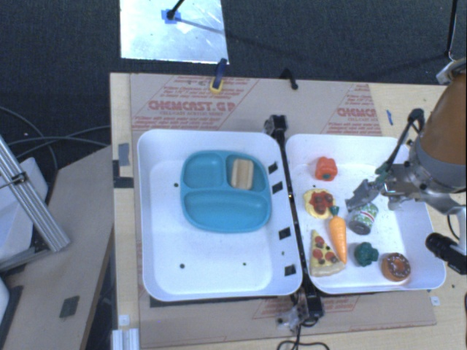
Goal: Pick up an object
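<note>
The grey two-finger gripper (363, 195) sits low over the right white plastic bin (416, 268), its fingers (359, 194) reaching toward the small silver-grey can with a green label (364, 217), which lies on its side on the bin floor just below them. From this slanted view it is hard to tell whether the fingers are spread or pressed together, and the can does not show between them, so the pick looks not yet made.

Around the can lie an orange toy carrot (337, 232), a round yellow pastry with red dots (319, 203), a pizza slice (323, 254), a green broccoli floret (365, 254), a brown glazed doughnut (395, 266) and a red-orange pepper (325, 168), all resting loose in the bin.

The left white bin (160, 268) bears a blue divided plate (219, 195) with a tan slice of bread (242, 173) in one compartment. Closing on an object and lifting it both remain, as far as I can judge.
</note>
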You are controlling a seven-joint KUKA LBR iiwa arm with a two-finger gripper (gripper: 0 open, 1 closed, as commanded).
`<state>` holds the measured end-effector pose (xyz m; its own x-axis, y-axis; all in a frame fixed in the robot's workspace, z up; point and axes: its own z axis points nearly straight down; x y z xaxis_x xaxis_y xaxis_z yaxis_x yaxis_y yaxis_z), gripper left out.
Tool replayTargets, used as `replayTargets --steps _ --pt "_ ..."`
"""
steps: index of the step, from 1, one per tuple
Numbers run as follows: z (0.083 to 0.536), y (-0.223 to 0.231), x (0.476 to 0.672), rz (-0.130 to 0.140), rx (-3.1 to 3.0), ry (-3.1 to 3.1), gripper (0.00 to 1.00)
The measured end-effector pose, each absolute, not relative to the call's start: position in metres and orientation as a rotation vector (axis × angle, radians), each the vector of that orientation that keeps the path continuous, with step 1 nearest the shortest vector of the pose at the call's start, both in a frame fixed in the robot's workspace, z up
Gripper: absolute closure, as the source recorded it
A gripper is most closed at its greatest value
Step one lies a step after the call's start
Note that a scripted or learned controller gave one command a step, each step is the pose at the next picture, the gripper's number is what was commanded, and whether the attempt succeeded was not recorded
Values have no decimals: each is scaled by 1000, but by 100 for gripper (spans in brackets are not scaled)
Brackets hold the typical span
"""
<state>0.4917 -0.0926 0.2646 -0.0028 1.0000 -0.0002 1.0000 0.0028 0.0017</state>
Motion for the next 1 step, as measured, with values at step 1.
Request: replayTargets --steps 1 --pt "221 -97 591 6 2209 2225 0"
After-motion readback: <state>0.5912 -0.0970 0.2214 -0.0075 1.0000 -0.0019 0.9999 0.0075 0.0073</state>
